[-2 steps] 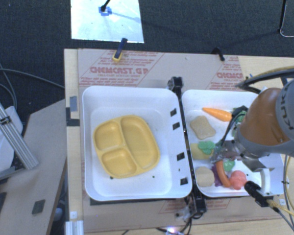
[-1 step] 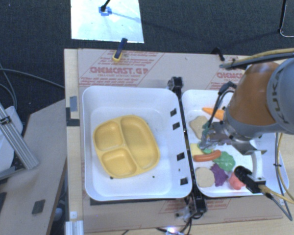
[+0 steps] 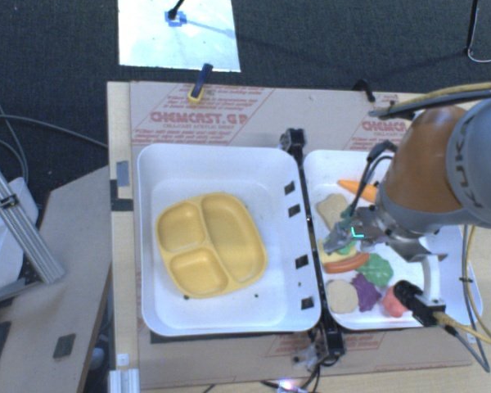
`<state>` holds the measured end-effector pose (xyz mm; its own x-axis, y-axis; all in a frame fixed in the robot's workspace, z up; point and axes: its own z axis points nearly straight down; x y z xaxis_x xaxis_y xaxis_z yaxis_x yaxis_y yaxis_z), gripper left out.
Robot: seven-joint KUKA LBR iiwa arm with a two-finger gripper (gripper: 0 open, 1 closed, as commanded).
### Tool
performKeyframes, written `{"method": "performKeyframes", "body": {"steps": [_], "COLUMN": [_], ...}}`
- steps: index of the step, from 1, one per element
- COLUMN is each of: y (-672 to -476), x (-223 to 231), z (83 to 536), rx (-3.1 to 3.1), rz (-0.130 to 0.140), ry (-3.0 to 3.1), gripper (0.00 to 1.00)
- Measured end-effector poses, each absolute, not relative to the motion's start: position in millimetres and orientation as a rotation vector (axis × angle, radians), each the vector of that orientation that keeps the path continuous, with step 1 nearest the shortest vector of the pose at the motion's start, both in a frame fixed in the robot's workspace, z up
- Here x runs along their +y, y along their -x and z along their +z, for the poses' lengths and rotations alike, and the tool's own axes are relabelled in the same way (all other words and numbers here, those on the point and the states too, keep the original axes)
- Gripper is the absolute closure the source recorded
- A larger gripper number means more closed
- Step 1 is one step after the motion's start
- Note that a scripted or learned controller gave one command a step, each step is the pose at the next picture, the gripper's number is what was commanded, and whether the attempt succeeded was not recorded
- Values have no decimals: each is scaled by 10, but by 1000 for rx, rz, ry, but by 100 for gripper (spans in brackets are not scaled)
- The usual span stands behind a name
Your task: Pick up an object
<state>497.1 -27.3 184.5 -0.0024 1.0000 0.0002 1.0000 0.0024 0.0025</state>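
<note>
The gripper [image 3: 341, 240] hangs low; I cannot tell how its jaws stand. Just below lies a red sausage [image 3: 345, 263] (likely light, smooth, slippery); grab its middle.

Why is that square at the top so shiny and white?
In the camera view, light glares off the pale sheet behind the bins, washing it out; the white bins also look bright, while the dark floor stays dim and the arm looks slightly soft.
</note>
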Motion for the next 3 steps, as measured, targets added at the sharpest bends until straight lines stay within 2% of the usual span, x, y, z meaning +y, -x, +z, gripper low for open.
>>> {"method": "performKeyframes", "body": {"steps": [1,2,3], "y": [-4867,-4845,-4873], "x": [-543,-906,-882], "z": [1842,1007,1158], "rx": [2220,2221,2222], "rz": [1,-8,3], "ry": [-2221,-2228,-2219], "gripper": [0,0,100]}}
